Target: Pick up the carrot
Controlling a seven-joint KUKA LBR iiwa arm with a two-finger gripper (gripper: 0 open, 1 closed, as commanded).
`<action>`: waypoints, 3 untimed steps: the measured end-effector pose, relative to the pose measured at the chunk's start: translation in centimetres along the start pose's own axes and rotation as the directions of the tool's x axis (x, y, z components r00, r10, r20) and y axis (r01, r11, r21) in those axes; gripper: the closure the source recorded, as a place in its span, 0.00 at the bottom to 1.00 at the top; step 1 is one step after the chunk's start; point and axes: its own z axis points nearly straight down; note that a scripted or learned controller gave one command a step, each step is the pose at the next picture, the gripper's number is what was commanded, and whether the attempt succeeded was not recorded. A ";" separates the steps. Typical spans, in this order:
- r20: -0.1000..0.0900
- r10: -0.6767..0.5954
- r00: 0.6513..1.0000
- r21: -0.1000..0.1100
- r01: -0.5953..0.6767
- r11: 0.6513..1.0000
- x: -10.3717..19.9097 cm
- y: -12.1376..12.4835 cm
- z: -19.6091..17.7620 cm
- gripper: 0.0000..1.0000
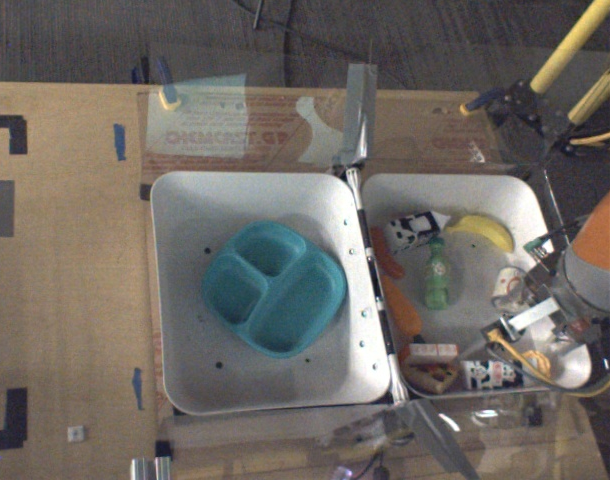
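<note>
While you look down on the bench, you see two white bins side by side. The left bin holds a teal divided plate, lying roughly in its middle. The right bin holds the clutter.

You find the carrot along the right bin's left wall, lying lengthwise from far to near and a little slanted. Just beyond its far end lies a smaller red-orange piece, which may be a pepper or sausage; you cannot tell which. A green bottle lies just right of the carrot, apart from it. Farther back you see a black-and-white carton and, to its right, a banana. At the carrot's near end sit a small flat box and a brown item, with another black-and-white package to their right.

You see the arm coming in from the right, its orange band at the frame's edge. The pincer is low over the right bin's near right corner, well apart from the carrot, above a yellow object. Whether it is spread or pressed together, you cannot tell.
</note>
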 end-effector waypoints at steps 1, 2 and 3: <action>-0.005 0.103 0.995 -0.003 -0.103 0.995 0.3 -0.3 2.2 0.00; -0.001 0.167 0.986 0.001 -0.167 0.986 2.1 2.3 2.3 0.00; -0.023 0.100 0.995 0.007 -0.100 0.995 0.0 1.9 1.9 0.00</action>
